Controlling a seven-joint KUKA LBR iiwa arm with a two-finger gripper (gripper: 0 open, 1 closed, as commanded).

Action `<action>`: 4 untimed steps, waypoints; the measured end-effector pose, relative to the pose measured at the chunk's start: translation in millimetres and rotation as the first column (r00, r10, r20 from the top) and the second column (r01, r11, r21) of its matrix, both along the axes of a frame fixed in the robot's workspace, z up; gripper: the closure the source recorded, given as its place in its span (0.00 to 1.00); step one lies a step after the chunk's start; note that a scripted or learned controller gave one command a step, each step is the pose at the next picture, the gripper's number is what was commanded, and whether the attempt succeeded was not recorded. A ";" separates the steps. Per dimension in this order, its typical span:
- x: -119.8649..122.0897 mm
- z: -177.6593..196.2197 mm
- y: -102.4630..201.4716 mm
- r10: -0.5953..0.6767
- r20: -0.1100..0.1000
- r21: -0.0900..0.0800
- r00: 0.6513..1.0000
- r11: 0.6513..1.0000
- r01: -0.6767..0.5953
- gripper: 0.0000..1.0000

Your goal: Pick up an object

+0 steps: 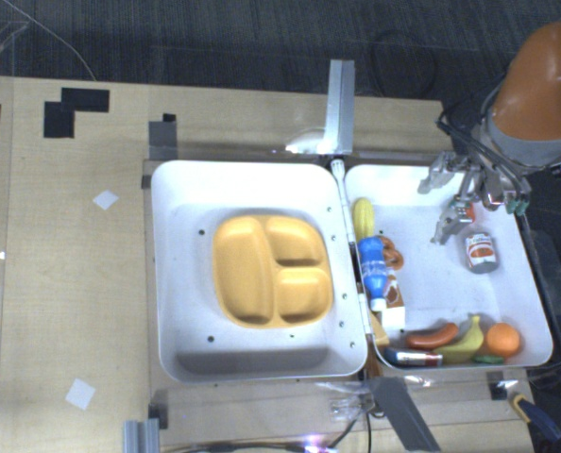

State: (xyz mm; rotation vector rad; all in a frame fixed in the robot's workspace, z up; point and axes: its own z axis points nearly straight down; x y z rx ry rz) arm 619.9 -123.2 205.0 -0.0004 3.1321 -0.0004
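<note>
My gripper (462,204) hangs over the upper right part of the right bin (535,281), below the orange band of the arm (543,83). Just below and to the right of it, a small white jar with a red label (481,251) lies on the bin floor. Along the bin's left wall lie a yellow corn-like piece (363,217), a blue bottle (372,274) and a brown pretzel (391,251). At the front edge sit a red hot dog (432,335), a banana (466,338) and an orange (502,338).
The left bin (181,253) holds a yellow divided tray (271,270) in its middle. A metal post (341,107) stands behind the wall between the bins. A dark marker (415,357) lies at the right bin's front edge.
</note>
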 end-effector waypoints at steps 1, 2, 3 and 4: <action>11.3 53.0 16.1 -0.049 0.006 0.000 0.999 0.999 0.049 0.00; 21.9 -106.3 -4.8 0.148 0.004 -0.003 0.989 0.989 -0.148 0.00; 52.5 -77.0 -43.3 0.242 0.005 -0.006 0.970 0.970 -0.242 0.00; 51.8 -71.8 -30.6 -0.073 0.002 0.001 0.997 0.997 0.073 0.00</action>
